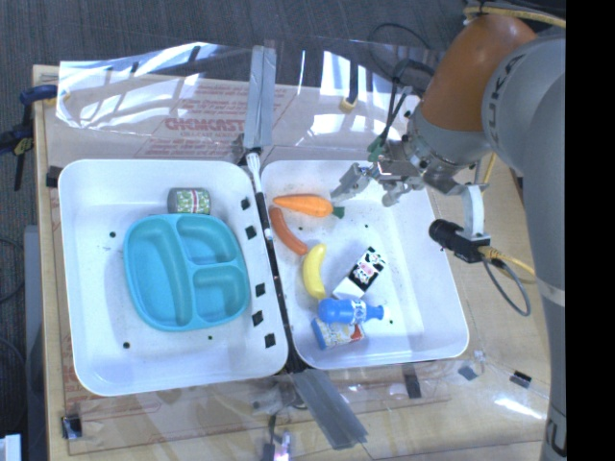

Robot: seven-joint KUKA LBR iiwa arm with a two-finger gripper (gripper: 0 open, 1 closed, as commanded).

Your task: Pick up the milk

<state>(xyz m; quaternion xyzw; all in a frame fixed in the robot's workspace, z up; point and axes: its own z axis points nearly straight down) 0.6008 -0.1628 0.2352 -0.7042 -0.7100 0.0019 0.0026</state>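
Observation:
The milk (363, 270) is a small white carton with black cow patches, lying tilted in the middle of the right bin (434, 286). My gripper (372, 189) hovers over the back of that bin, beyond the milk and just right of the carrot (304, 206). Its two fingers are spread open with nothing between them. A clear gap separates the gripper from the carton.
Beside the milk lie a yellow banana (313, 270), a reddish sausage (285, 230) and a blue bottle (341, 319) on its side at the front. The left bin (86, 257) holds a blue divided tray (187, 271) and a small can (189, 201).

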